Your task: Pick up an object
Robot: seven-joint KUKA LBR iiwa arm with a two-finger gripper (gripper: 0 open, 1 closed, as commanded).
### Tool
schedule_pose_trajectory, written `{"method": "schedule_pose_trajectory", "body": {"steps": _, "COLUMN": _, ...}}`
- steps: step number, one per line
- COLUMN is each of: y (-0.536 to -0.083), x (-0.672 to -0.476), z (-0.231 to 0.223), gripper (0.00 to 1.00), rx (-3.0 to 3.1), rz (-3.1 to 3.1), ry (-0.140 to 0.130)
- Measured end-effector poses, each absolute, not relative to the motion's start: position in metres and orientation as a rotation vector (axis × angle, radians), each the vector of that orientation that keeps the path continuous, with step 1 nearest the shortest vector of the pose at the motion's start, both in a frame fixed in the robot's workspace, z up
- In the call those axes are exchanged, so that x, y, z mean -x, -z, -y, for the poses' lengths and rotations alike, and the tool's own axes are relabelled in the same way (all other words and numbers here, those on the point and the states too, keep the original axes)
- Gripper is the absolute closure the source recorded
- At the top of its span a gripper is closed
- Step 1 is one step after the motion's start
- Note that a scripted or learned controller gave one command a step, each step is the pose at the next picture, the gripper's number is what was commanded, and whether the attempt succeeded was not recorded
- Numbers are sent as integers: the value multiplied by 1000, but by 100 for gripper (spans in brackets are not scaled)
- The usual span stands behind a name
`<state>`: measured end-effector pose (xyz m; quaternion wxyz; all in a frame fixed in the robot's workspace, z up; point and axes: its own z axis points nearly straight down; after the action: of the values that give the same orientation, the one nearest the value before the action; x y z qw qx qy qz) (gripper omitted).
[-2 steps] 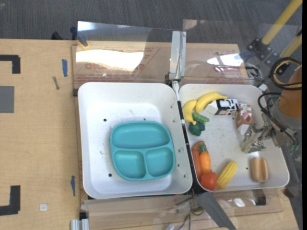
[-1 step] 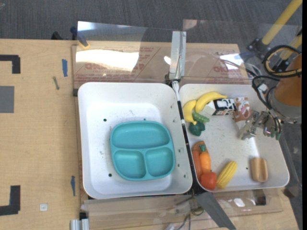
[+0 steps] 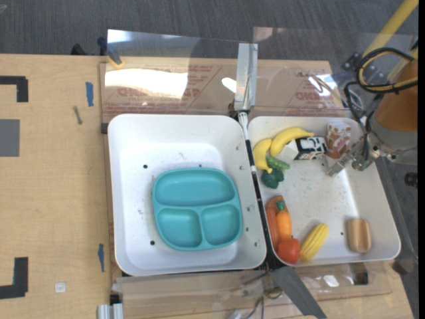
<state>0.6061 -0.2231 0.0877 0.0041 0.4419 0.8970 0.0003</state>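
Bottom of frame, right bin [image 3: 388,244]: a tomato [image 3: 289,250] at the lower edge, touching the carrot [image 3: 281,222] above it and an ear of corn [image 3: 314,240] just to its right. A bread roll [image 3: 358,234] lies apart, toward the lower right corner of the bin.

Left bin [image 3: 126,178]: a teal divided plate [image 3: 196,207] with three compartments, sitting in the lower middle.

Upper part of right bin: two bananas [image 3: 280,143] side by side near the divider, a green broccoli piece [image 3: 273,173] just below them. A small dark carton [image 3: 309,147] lies beside the upper banana's tip. A printed cup [image 3: 338,139] stands to the right of the carton, near the bin's top right corner.

Gripper [image 3: 358,159] at the right edge of the frame, low over the bin's upper right, just beside the cup. Fingers blurred against cables; cannot tell how far apart they stand, nor whether anything sits between them.
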Motion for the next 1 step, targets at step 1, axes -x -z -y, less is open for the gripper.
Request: {"method": "schedule_pose_trajectory", "body": {"steps": 1, "y": -87, "x": -637, "z": 223, "gripper": 100, "rx": -1806, "rz": -2572, "ry": 2}}
